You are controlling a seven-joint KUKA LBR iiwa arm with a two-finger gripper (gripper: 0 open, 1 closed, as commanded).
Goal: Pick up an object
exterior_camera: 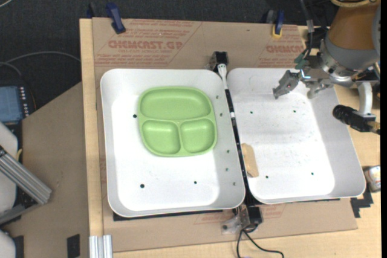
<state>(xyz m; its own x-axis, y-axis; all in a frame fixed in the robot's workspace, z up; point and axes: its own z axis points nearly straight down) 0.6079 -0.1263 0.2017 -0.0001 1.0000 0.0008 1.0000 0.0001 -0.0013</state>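
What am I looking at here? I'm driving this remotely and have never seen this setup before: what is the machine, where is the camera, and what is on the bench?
One fixed camera looks down at a slant on a brown board bench. The machine is a grey robot arm with an orange band, reaching in from the right. Its two-finger tool hangs above the far part of the right shallow white bin, and nothing shows between its fingers, which stand apart. The left shallow white bin holds a light green plastic plate with three compartments. A small tan flat piece lies at the right bin's left edge, by the divide between the bins. Blue clamps grip the board's far edge.
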